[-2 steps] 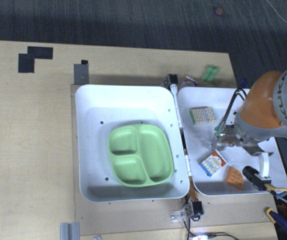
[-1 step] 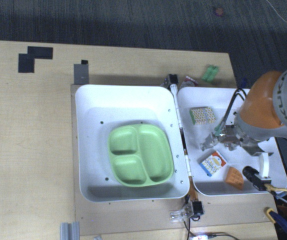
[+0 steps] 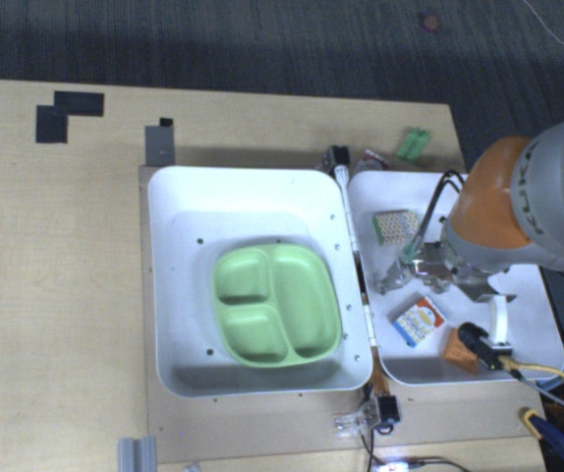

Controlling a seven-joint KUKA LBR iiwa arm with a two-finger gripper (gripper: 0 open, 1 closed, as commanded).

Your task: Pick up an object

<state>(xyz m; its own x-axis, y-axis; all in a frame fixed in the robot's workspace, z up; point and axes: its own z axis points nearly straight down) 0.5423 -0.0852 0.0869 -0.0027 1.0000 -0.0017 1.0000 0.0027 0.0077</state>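
Note:
My gripper [image 3: 397,275] hangs low in the right bin [image 3: 528,303], near its left wall. Just below and to its right lies a small blue, white and orange packet [image 3: 418,321], close to the gripper but apart from it. A pale packet with green dots [image 3: 395,226] lies toward the bin's back, above the gripper. An orange object [image 3: 456,349] rests near the front wall. I see nothing held between the fingers.
The left bin [image 3: 179,264] holds a green divided plate [image 3: 276,303]. A green item [image 3: 413,144] lies on the bench behind the right bin. The ridge between the two bins [image 3: 356,264] runs right beside the gripper.

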